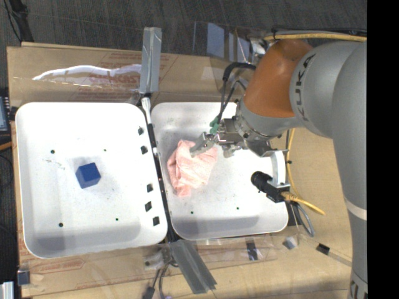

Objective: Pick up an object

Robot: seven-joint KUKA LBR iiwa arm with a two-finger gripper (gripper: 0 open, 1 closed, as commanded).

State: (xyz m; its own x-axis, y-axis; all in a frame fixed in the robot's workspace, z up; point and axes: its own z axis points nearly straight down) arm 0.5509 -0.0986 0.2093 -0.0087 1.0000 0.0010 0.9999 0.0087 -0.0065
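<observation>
The grey arm [324, 86] with its orange band reached in from the right, its wrist bent down over the right-hand shallow white bin [249, 220]. Its two-finger hand [209, 143] sat low at the upper right corner of a crumpled pale pink cloth [190, 167], touching or just above the fabric. Whether the fingers were apart or together could not be told from this angle, nor whether any cloth lay between them. The pink cloth lay bunched against the left wall of the right bin, close to the divider where the two bins met, and rested on the bin floor along most of its length.

A small blue cube [88, 174] sat alone in the left-hand shallow white bin [37, 120], slightly left of that bin's middle and well apart from the hand and the cloth. A black cylindrical fitting [267, 185] with a yellow cable [305, 204] running from it hung over the right edge of the right bin, below the wrist. Both bins stood side by side on a brown cardboard-covered bench [81, 61], with a strip of clear plastic film [87, 75] lying on the cardboard behind the left bin.
</observation>
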